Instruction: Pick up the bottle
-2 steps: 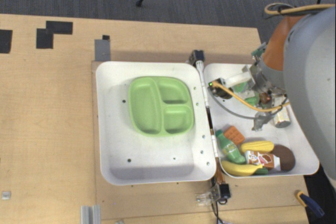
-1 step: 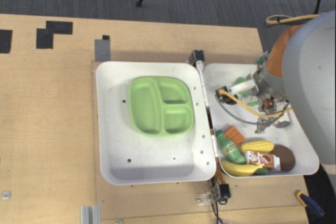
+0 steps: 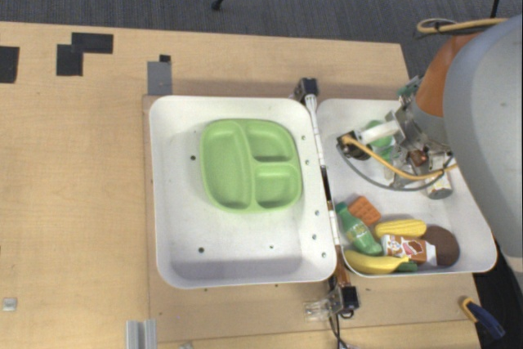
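Observation:
A green bottle (image 3: 359,230) lies on its side in the right bin (image 3: 469,217), near that bin's left wall toward the front. It rests among other toy food items. My gripper (image 3: 415,154) hangs low over the back half of the same bin, below the arm's orange band (image 3: 431,82). It is well behind and to the right of the bottle and apart from it. A looping yellow and grey cable (image 3: 368,156) trails from the wrist toward the left.
Around the bottle lie an orange piece (image 3: 367,210), a banana (image 3: 373,262), a yellow item (image 3: 400,227), a small carton (image 3: 404,248) and a brown item (image 3: 443,244). A pale green and white object (image 3: 377,131) sits beside the gripper. The left bin (image 3: 176,200) holds a green divided plate (image 3: 250,164).

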Robot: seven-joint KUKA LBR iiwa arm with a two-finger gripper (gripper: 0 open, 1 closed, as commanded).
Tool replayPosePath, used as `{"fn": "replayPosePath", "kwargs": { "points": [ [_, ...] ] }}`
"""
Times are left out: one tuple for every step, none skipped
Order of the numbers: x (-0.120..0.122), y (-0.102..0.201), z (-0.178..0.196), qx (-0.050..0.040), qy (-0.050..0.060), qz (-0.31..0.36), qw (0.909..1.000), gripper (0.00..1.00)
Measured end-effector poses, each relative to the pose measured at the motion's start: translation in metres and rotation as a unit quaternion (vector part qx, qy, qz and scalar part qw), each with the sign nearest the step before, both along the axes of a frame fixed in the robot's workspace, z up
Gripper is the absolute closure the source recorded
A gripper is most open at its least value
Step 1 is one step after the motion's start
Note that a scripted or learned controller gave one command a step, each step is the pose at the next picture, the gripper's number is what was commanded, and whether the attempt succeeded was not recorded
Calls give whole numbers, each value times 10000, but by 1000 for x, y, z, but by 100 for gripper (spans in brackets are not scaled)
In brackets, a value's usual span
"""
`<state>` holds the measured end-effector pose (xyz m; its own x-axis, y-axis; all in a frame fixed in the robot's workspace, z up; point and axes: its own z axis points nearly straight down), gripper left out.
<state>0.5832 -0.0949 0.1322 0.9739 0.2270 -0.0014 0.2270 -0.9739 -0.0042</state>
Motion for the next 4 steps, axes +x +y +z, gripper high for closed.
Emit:
{"fn": "replayPosePath", "kwargs": {
  "points": [
    [-91, -34, 7, -8, -13, 2184, 9759, 100],
    [-68, -82, 73, -21, -25, 2584, 9660, 100],
    [-96, -15, 64, -7, -11, 1419, 9899, 100],
    [-96, -74, 114, -19, -17, 861, 9963, 100]
  ]
}}
